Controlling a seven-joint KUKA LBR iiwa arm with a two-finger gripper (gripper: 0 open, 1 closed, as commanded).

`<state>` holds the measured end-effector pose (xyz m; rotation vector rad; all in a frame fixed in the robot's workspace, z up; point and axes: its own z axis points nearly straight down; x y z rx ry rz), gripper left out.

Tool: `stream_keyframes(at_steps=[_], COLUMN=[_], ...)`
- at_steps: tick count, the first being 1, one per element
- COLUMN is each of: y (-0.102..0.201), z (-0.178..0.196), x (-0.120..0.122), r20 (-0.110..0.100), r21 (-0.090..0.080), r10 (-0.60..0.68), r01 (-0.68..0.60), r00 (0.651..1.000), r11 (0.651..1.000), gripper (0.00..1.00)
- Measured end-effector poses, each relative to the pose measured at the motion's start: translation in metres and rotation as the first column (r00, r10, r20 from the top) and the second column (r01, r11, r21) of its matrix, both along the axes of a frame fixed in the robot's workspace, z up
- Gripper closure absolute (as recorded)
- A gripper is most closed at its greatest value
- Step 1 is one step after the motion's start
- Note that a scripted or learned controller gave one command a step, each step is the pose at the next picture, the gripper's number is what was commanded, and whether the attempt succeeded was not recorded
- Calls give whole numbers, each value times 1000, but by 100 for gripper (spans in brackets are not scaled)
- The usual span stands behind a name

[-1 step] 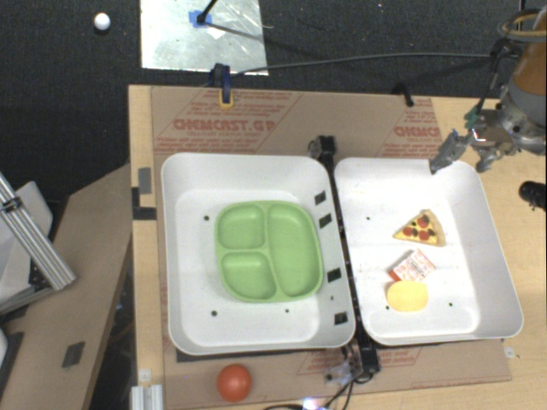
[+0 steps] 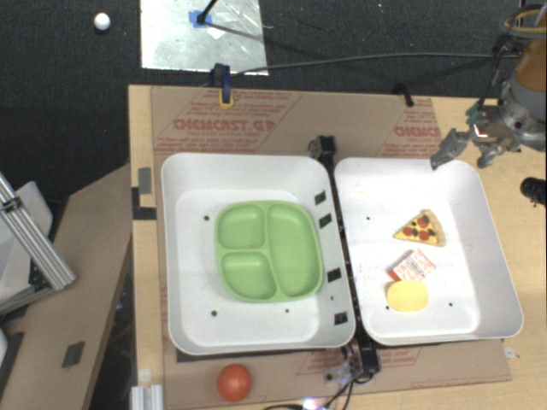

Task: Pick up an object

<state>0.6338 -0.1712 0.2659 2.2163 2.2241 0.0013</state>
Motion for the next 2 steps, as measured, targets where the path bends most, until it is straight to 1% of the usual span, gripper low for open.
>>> stream_keyframes(at_steps=[1, 2], y=[6, 8], z=[-55, -100], x=[-8, -16], r20=[-3, -4], r21=[1, 1], r10=[-1, -2], r01=[1, 2], r00=[1000, 1000], r11=[1000, 1000], gripper=[0, 0])
